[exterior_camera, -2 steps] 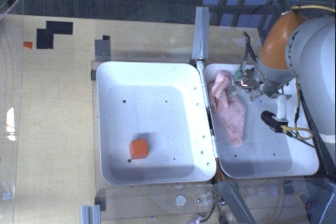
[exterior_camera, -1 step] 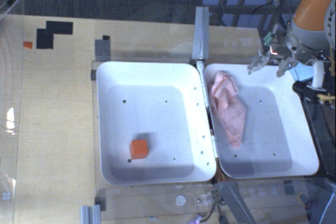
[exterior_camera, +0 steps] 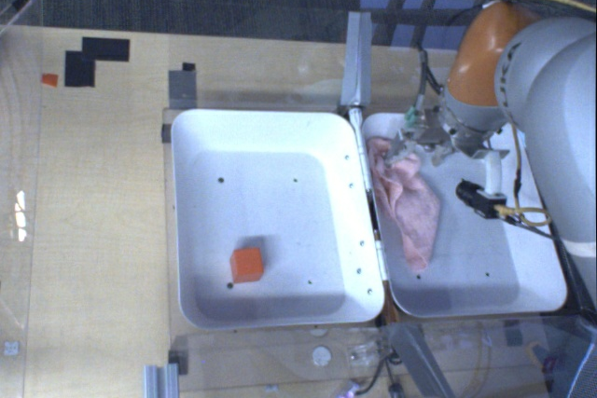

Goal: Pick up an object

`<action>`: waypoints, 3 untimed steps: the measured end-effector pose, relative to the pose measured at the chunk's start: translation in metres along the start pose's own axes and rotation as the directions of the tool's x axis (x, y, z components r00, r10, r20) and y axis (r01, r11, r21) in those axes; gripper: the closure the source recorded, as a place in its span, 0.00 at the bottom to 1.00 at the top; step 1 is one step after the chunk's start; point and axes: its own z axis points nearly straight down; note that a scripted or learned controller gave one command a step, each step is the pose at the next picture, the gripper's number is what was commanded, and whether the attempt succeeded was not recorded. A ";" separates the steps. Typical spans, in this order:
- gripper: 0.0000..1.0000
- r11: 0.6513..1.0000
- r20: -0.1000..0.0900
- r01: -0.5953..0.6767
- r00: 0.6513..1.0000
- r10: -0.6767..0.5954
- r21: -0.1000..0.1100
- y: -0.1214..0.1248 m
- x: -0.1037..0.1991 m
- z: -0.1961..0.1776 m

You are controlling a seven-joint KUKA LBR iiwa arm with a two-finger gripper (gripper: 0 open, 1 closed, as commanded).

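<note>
Orange block (exterior_camera: 247,265) in left bin (exterior_camera: 201,200), pink cloth (exterior_camera: 408,205) beneath gripper (exterior_camera: 416,141)

A bulky grey arm (exterior_camera: 550,98) with an orange band (exterior_camera: 480,51), yellow and black cables (exterior_camera: 518,214).

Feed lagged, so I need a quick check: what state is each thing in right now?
Pink cloth: crumpled, lying along the left side of the right bin.
Orange block: resting flat in the left bin, untouched.
Gripper: low over the cloth's upper end; grip unclear.
</note>
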 end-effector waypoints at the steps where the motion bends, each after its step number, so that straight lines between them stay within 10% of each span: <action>1: 0.00 0.991 0.007 0.136 0.991 -0.136 -0.014 -0.100 -0.066 0.010; 3: 0.00 0.996 0.002 -0.089 0.996 0.089 -0.004 -0.051 -0.027 -0.112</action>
